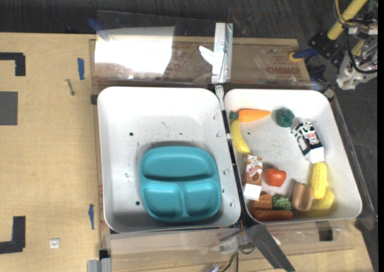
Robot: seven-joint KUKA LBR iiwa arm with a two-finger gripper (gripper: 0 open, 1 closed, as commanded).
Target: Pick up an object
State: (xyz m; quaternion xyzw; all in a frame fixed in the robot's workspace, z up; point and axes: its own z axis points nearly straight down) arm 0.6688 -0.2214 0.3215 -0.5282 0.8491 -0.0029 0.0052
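Observation:
The right bin (343, 145) holds several toy foods. An orange carrot (255, 114) and a dark green piece (284, 116) lie at its far side. Along the left wall lies a yellow banana (239, 137). A black-and-white milk carton (308, 140) lies on the right, with a corn cob (319, 179) below it. Near the front are a small printed carton (254, 170), a red tomato (275, 176), a brown cylinder (299, 196) and a green broccoli piece (282, 202).
The left bin (120, 114) holds a teal divided tray (180, 184) near its front. A clear plastic sheet (150, 54) and an upright divider (222, 54) stand behind the bins. Yellow hose and cables (354, 6) hang at the top right.

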